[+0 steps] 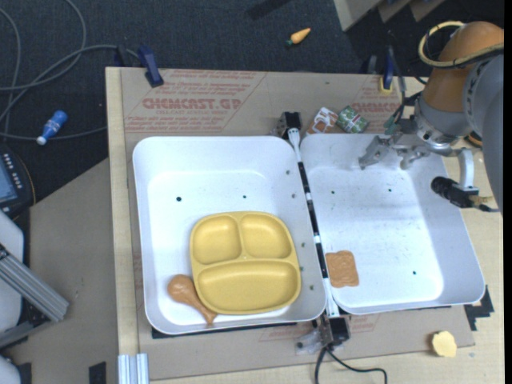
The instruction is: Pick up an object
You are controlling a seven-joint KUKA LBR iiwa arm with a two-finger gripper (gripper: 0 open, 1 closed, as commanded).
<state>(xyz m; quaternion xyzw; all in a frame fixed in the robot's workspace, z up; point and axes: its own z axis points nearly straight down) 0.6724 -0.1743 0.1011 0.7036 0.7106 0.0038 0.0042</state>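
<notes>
In the left bin (160,174) lies a yellow divided plate (244,261), with an orange-brown toy drumstick (189,293) against its lower left edge. A flat brown toast-like piece (342,269) rests in the lower left corner of the right bin (416,238). My gripper (390,155) hangs over the far edge of the right bin, well away from the brown piece. Its fingers are spread open with nothing between them.
Small printed packets (340,120) lie on the board just behind the right bin. A yellow chunk (442,343) sits on the bench at the front right. Blue clamps (150,66) hold the board's back corners. A black clip (453,190) juts in from the arm's side.
</notes>
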